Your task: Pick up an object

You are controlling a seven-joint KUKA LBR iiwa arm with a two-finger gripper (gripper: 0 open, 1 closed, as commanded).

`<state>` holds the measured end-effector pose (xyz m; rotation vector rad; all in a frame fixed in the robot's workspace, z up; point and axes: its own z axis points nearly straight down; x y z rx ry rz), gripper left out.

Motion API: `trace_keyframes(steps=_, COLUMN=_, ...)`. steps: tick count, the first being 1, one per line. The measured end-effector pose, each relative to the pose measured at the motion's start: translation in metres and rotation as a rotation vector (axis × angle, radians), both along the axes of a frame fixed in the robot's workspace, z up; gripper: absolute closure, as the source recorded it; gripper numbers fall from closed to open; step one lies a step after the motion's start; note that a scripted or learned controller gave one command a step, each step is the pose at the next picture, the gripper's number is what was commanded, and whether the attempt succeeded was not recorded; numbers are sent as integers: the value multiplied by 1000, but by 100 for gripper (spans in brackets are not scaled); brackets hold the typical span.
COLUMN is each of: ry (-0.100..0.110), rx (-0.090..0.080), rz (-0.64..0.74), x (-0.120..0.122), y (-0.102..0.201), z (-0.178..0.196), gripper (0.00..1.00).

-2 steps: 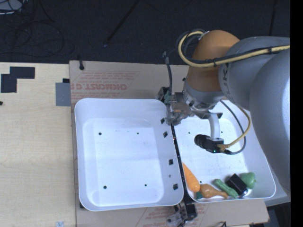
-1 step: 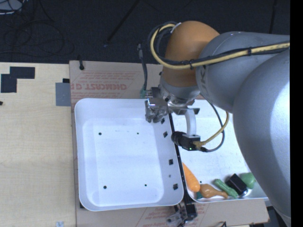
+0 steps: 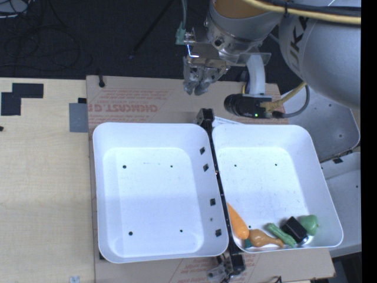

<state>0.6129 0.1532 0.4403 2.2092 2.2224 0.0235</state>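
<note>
Hovering high behind the seam where the two bins are meeting, the gripper (image 3: 197, 84) is hanging over the brown cardboard sheet (image 3: 147, 102) that is covering the desk; it is blurring into a grey metal mass, so I cannot tell how far open it is, and I am making out nothing carried in it. Moving outward, the left bin (image 3: 97, 175) and the right bin (image 3: 321, 158) are lying side by side, both of smooth, glossy white plastic with sloping walls and rounded corners. Everything worth picking is crowding the near edge of the right bin, well apart from the gripper: a smooth, tapering orange carrot shape (image 3: 237, 219) is leaning against the wall by the seam, a lumpy tan piece (image 3: 263, 238) is lying just beside it, then a long green piece (image 3: 281, 233), a boxy black block (image 3: 294, 229) touching that, and a rounded green lump (image 3: 308, 222) at the far end. The risks, as I am judging them, are coming from this crowding: a descent here is likely striking the sloping wall or the rim, the slick tapered carrot is liable to be squirting out of a squeeze, and closing on the touching black and green pieces is risking nudging one aside or catching two at once.
</note>
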Motion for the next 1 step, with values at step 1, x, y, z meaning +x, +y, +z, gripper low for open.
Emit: trace_keyframes(steps=1, ry=14, rx=-6, rz=-10, x=-44, y=-67, z=39, gripper=100)
